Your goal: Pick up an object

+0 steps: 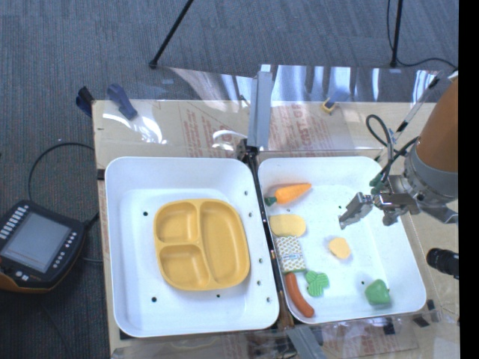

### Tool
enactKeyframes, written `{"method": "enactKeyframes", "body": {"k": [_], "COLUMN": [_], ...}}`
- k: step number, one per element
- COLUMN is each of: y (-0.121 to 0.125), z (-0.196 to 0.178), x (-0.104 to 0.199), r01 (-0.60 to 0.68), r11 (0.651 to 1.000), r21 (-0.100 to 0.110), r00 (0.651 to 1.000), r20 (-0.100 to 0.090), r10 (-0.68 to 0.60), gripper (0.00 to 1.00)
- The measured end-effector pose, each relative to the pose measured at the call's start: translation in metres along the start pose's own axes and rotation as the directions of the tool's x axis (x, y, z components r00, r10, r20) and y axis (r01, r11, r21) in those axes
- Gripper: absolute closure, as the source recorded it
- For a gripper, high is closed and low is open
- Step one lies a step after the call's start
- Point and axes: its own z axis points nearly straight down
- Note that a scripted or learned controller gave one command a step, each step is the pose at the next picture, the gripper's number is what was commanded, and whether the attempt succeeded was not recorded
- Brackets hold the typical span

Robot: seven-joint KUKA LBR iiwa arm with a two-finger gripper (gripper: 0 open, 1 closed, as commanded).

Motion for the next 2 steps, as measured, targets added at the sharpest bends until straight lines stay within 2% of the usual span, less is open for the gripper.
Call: {"method": "enactKeyframes", "body": {"k": [1,2], "y": [0.0719,0.0735], "z": [0.1008,0.0972], "x": [0.0232,0.0223], "r01": [0.337,0.335], "r11": [0.942,0.942], "r21": [0.007,0.0], "r00": [0.942,0.942], "r20": [-0.004,-0.001], "r10": [-0.337,-0.335], "gripper": [0.0,0.0]}}
